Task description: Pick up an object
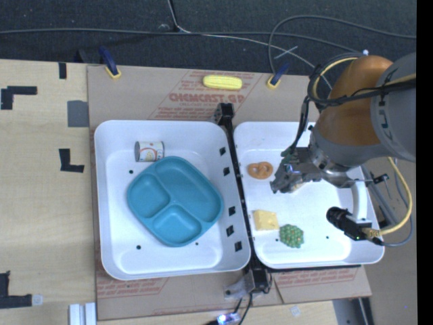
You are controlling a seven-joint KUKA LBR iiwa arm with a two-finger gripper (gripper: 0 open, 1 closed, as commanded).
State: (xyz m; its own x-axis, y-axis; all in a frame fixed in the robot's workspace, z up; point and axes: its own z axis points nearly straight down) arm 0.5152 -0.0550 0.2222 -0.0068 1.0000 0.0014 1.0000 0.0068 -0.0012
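One fixed camera looks down at a slant from above on both white bins, arm entering right.

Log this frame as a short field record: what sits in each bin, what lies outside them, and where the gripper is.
left bin: blue divided tray; small can lying on its side
right bin: brown pretzel-like piece; yellow block; green cluster
outside bins: yellow corn-like item on the cardboard
gripper: over right bin, beside the brown piece

A pale wood tabletop with black tape marks fills the left of the frame; brown printed cardboard lies beneath the bins; dark carpeted floor, crossed by cables, spans the top.
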